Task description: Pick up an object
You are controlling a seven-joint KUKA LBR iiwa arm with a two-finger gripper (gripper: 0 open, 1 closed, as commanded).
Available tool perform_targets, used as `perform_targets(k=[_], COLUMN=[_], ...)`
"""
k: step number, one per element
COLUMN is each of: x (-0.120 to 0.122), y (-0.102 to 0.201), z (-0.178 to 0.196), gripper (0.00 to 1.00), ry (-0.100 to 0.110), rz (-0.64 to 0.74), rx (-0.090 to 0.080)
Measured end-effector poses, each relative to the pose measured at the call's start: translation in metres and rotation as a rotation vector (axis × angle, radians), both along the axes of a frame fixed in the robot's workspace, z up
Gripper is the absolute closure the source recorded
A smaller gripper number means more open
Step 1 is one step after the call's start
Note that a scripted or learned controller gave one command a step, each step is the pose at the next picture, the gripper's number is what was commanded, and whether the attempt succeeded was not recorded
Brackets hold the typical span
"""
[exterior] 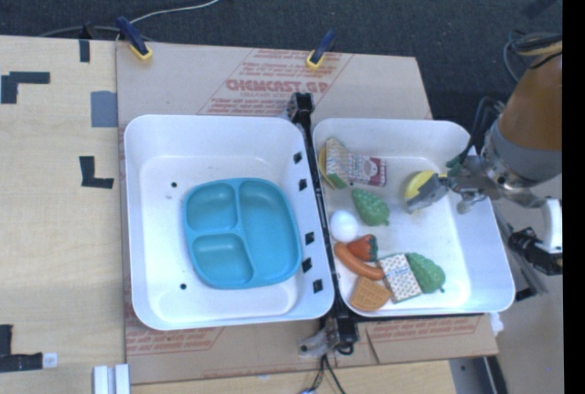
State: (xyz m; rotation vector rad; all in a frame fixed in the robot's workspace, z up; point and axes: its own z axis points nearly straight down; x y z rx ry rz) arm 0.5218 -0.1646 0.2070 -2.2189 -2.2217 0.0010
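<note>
The right bin [475, 241] holds several toy foods. Along its left side lie a printed packet [353, 169], a green leafy piece [370, 206] and a white ball [343, 224]. Toward the front are an orange-red carrot [358, 259], a brown waffle [368, 294], a small patterned box [399, 278] and a green broccoli piece [427, 272]. A yellow piece [420, 185] sits right of the packet. My gripper [441, 186] reaches in from the right, low over the bin, its tip right against the yellow piece. Whether it holds that piece is unclear.
The left bin [155, 154] holds a blue divided plate [242, 232]. A black divider clip line [309, 191] runs between the bins. Both bins rest on a cardboard sheet [265, 81] with two yellow clamps at its far edge.
</note>
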Motion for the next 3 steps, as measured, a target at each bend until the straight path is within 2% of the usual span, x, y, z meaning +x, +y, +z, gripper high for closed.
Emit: perform_targets(k=[1,2,3], x=[-0.025,-0.025,-0.036], y=[0.066,0.067,0.165], z=[-0.118,-0.109,0.017], gripper=[0.0,1.0,1.0], ry=[-0.005,-0.003,-0.001], rz=[-0.002,-0.001,0.001], rx=[-0.004,-0.002,0.0])
